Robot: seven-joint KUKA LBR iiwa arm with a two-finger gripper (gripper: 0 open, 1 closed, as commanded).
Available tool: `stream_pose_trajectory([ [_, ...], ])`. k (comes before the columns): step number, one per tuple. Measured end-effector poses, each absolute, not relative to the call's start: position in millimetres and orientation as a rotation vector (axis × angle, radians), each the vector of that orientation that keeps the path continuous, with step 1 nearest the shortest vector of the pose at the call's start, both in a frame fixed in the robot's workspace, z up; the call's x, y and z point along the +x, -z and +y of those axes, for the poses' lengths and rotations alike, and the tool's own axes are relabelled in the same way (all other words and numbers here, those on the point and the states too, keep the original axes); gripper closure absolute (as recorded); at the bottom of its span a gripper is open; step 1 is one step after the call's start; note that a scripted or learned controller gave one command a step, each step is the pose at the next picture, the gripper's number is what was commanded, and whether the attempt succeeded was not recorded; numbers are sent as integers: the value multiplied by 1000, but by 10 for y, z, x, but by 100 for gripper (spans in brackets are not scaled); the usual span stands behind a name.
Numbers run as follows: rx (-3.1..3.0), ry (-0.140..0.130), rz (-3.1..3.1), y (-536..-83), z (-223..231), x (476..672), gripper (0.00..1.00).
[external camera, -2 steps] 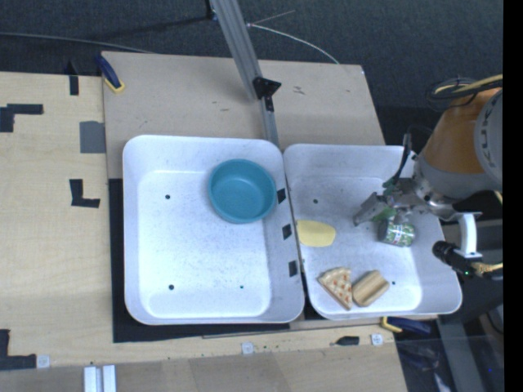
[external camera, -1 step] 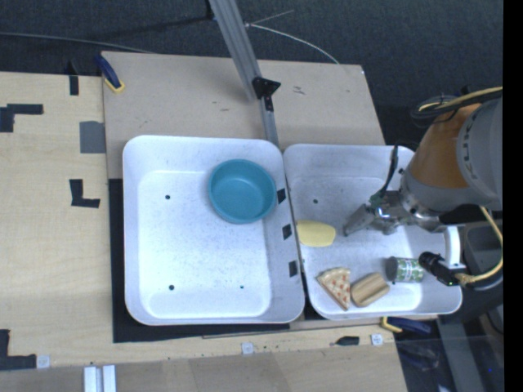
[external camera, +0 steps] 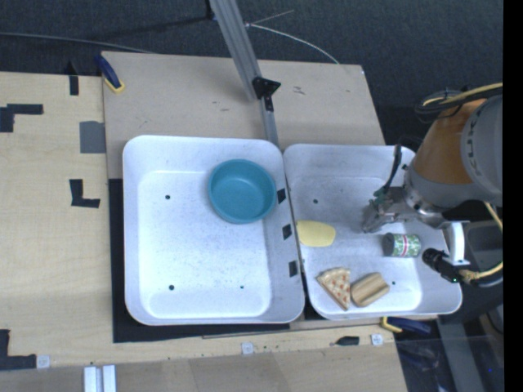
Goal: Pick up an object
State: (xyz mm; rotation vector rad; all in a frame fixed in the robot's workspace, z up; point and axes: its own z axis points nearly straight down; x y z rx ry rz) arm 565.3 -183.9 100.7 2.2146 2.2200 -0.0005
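My gripper [external camera: 377, 219] hangs low in the right bin [external camera: 343, 170], near its right side. Nothing shows between its fingertips. A small green and white can [external camera: 402, 245] lies on its side just to the right of and below the gripper. A yellow oval piece [external camera: 315, 234] rests at the bin's left side, well left of the gripper. Near the front wall lie a pizza slice [external camera: 335, 286] and a tan bread roll [external camera: 369, 288], side by side. A blue bowl [external camera: 241, 190] stands in the left bin [external camera: 163, 243] at its back right.
The grey arm with its orange band [external camera: 449, 149] enters from the right, over the right bin's far corner. A metal pole [external camera: 237, 35] slants down to the seam between the bins. Wooden bench surface surrounds both bins.
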Motion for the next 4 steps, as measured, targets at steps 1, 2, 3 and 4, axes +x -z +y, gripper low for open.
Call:
stream_pose_trajectory([
  [1,2217,-3,2220,-1604,-1888,5725,100],
  [2,2217,-3,2219,-2225,-1937,5703,100],
  [3,2220,0,2223,-2273,-1933,5706,100],
  [4,2217,1,2230,-2217,-1336,5636,100],
])
